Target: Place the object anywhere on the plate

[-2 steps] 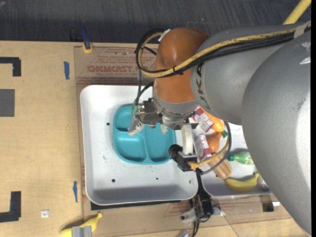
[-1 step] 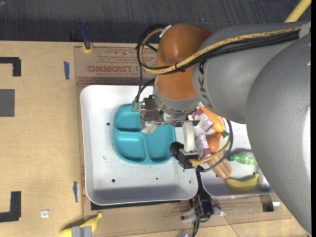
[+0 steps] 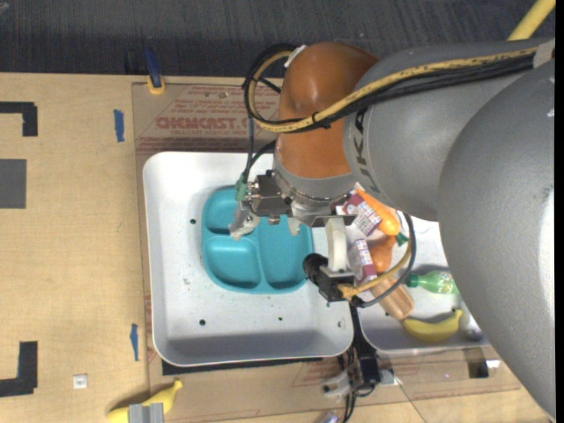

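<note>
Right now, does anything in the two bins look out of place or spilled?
Nothing stands out. The blue plate lies flat in the left bin; a banana and other items sit inside the right bin.

The teal plastic plate with divided compartments [image 3: 251,258] lies flat in the left shallow white bin [image 3: 176,263], near its middle, partly hidden under the arm.

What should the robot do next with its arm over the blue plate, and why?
Probably lower a little and let go. The pincer hangs over the blue plate in the left bin, so it is already above the target. I cannot tell whether it carries anything; the other toys, like the banana, lie in the right bin.
</note>
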`<state>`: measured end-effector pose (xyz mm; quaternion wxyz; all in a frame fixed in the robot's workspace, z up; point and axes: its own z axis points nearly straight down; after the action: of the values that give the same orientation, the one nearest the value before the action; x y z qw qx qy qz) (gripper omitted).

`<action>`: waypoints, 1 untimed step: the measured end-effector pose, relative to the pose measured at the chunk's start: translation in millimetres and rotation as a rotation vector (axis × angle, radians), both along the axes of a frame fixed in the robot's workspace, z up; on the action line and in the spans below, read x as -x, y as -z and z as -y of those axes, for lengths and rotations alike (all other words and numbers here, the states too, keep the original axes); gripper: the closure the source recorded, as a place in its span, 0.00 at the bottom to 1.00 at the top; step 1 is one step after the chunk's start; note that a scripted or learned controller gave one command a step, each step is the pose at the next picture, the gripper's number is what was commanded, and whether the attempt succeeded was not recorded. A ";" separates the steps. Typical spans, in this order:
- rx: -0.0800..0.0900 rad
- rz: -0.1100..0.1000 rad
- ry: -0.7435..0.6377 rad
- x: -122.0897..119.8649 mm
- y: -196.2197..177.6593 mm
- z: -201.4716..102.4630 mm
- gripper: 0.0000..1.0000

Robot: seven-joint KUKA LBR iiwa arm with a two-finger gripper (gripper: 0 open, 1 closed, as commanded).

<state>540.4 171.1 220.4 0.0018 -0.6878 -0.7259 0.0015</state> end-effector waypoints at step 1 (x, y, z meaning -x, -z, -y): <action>0.000 0.003 -0.001 -1.3 -10.0 -0.2 1.00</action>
<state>541.7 171.3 230.4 0.0007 -0.6875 -0.7261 0.0003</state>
